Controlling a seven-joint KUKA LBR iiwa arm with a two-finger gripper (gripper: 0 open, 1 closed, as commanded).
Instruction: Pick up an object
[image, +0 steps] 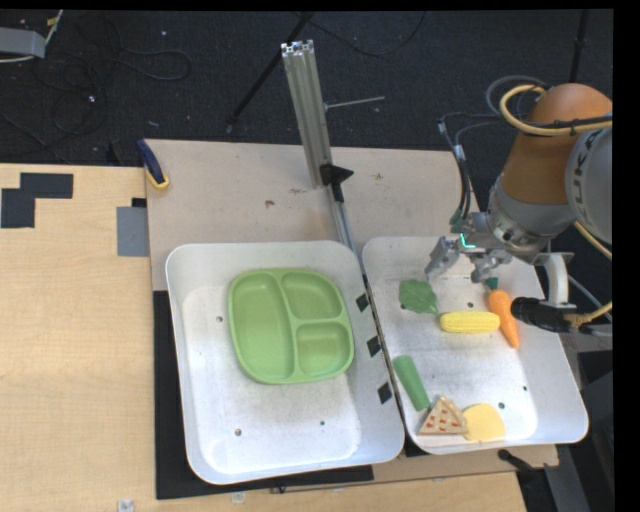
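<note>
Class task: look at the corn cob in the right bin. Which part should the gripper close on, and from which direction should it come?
Grip the corn cob across its middle, coming straight down from above. It lies flat, long axis left to right, so fingers should close across its narrow width. Beware the carrot touching its right end.

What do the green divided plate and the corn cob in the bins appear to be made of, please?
The green divided plate looks like moulded plastic: one even colour, smooth with a soft sheen, rounded compartment edges. The corn cob seems a plastic toy too: uniform bright yellow with a slight gloss, though rubber cannot be ruled out from this view.
</note>
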